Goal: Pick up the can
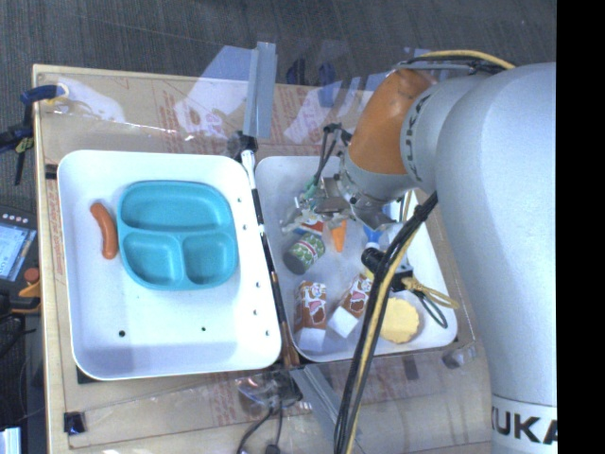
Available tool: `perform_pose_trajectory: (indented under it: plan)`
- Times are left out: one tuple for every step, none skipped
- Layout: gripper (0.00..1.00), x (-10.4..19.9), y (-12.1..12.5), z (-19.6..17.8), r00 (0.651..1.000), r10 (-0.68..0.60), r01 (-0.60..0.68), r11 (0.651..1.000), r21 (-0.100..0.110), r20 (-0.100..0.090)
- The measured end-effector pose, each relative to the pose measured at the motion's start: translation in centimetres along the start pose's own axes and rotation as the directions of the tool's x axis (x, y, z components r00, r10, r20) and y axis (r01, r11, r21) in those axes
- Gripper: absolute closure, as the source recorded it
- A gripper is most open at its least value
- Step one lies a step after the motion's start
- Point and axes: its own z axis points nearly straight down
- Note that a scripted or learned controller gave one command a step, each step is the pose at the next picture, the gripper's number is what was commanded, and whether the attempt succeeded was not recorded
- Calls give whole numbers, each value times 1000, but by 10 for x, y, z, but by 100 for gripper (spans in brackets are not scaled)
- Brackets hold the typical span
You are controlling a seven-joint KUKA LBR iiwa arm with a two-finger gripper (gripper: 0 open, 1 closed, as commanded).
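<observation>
The claw (pixel 317 211) hangs low in the right bin (pixel 430 253), and whether it is released or clenched cannot be told. The can (pixel 306 249) lies just below it, with 2 small cartons (pixel 331 305) further below.

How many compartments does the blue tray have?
3. The blue tray sits in the left bin: one long compartment across its far side, two smaller ones side by side along its near side. An orange sausage lies beside it.

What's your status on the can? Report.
Tool low in right white bin. Small green-labelled can lies just below it, not held. Orange carrot and cartons crowd close.
</observation>
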Motion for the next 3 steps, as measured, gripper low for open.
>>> perform_pose_trajectory:
  plan:
    - [0, 8, -16, 19, 1000, 13, -13, 1000, -13, 2]
    - [0, 3, -15, 19, 1000, 0, 0, 1000, -13, 2]
    - [100, 2, -15, 10, 1000, -2, 3, 1000, -11, 3]
